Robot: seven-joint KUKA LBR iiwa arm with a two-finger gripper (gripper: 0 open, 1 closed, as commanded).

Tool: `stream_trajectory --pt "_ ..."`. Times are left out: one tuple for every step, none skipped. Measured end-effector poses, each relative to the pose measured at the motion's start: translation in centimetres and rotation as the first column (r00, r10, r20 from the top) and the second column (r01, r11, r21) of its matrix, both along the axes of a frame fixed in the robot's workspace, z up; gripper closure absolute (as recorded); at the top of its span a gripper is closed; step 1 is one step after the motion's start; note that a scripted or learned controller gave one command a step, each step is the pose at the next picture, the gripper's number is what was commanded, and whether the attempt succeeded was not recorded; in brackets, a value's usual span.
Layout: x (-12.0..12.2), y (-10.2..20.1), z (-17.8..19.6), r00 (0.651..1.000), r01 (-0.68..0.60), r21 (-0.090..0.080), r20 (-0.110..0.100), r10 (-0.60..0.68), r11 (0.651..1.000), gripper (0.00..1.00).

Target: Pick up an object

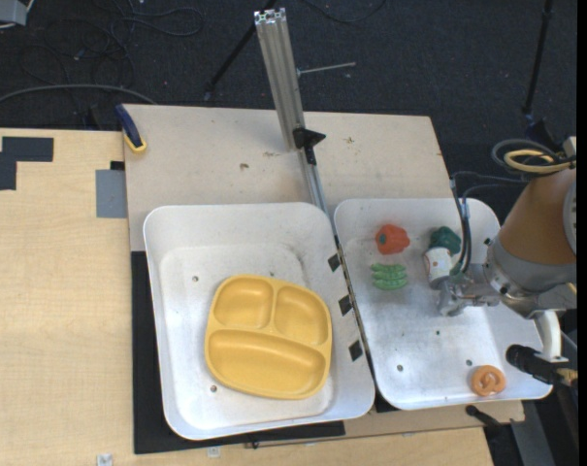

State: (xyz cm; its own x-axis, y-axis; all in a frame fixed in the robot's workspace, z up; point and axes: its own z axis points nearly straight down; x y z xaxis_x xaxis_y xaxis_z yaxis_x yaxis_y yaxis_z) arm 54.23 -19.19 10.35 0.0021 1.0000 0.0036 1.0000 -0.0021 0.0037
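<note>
**Arm low over the right bin, gripper hard to read**

Camera view: the landmark is the right bin (409, 372), a shallow white tray. To its left, sharing an edge, sits the left bin (177, 260), and in that one lies a yellow divided plate (270, 336) with three compartments.

Inside the right bin, toward its far end, there is a red-orange toy (392, 239); just nearer the camera than it lies a green ridged toy (389, 277). Further right along the far end is a dark green object (444, 236), and touching it a small white and yellow piece (437, 260) whose shape is too blurred to name. At the bin's near right corner rests an orange ring-shaped toy (486, 381).

The arm (540, 236) comes in over the bin's right rim, and its bulk hides that rim and part of the bin floor. The gripper (456, 297) hangs low over the bin's right half, just beside the white and yellow piece. It reads as a grey smear, so whether it is released or clenched I cannot tell, and no object is visibly in its grasp.
</note>
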Motion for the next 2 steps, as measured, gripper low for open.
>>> stream_trajectory --pt "0.5 0.0 4.3 1.000 -0.003 -0.004 -0.002 0.003 1.000 1.00" --pt "0.1 -0.2 8.7 1.000 -0.004 -0.004 -0.001 0.004 1.000 1.00"
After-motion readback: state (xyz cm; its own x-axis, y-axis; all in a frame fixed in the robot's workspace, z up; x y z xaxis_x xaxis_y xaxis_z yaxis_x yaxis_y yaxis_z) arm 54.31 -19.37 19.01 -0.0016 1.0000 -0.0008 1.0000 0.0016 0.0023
